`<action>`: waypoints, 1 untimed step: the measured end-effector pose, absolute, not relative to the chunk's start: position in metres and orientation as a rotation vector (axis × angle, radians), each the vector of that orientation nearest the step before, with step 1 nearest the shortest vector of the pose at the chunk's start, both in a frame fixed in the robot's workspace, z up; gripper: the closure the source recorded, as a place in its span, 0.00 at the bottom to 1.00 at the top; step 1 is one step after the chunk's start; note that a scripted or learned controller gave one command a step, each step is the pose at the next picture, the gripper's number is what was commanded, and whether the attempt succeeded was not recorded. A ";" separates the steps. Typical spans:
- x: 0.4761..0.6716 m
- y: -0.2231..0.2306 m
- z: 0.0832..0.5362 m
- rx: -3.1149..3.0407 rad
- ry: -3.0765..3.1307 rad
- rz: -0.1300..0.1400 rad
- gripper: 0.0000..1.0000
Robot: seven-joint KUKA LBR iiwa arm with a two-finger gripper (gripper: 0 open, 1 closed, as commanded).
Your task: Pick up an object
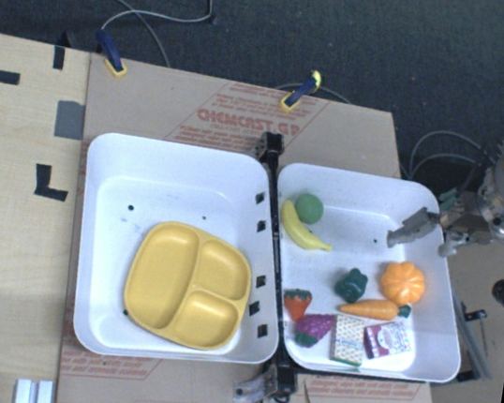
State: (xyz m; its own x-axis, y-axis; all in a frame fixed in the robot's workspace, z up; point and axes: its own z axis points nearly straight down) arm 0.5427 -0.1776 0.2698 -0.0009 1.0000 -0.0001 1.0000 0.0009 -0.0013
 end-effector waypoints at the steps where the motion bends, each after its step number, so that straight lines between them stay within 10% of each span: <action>1: 0.529 -0.154 0.098 -2.217 -2.220 0.003 0.00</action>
